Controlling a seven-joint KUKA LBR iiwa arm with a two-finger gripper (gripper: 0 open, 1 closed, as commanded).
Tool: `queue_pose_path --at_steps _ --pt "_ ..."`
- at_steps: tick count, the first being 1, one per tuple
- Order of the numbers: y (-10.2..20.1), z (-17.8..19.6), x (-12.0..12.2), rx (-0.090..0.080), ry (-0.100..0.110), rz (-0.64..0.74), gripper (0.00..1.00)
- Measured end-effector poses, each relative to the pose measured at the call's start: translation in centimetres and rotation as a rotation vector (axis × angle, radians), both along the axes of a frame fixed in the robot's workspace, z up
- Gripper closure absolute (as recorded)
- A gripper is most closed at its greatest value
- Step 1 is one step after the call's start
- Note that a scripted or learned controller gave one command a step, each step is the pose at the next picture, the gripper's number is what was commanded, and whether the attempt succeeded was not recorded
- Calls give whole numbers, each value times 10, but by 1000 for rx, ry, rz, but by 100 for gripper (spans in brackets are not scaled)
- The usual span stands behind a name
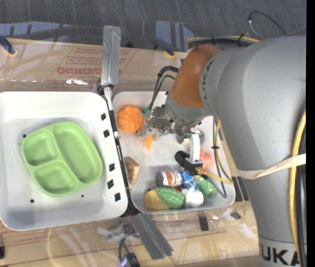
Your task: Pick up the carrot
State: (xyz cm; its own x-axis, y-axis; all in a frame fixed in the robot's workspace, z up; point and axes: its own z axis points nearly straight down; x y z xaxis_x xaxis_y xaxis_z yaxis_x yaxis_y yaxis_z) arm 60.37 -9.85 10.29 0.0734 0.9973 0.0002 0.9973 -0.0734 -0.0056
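Observation:
The carrot (148, 142) is a small orange cone in the upper left part of the right bin (224, 196). It lies on or just above the white floor. My gripper (154, 127) is directly above it, at the carrot's upper end and close enough to seem in contact. The orange band and grey wrist cover the bin's far right side. An orange pumpkin (130, 119) sits just left of the gripper, near the bin's left wall.
A green divided plate (63, 157) lies in the left bin (7, 115). At the right bin's front are a brown piece (132, 169), a red-labelled can (171, 178), a yellow item (153, 200), a bumpy green item (171, 197) and a pink item (208, 160).

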Motion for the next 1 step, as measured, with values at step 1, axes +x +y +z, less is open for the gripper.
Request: queue_pose_path --at_steps 1 --pt "44 90 23 0 -5 216 100"
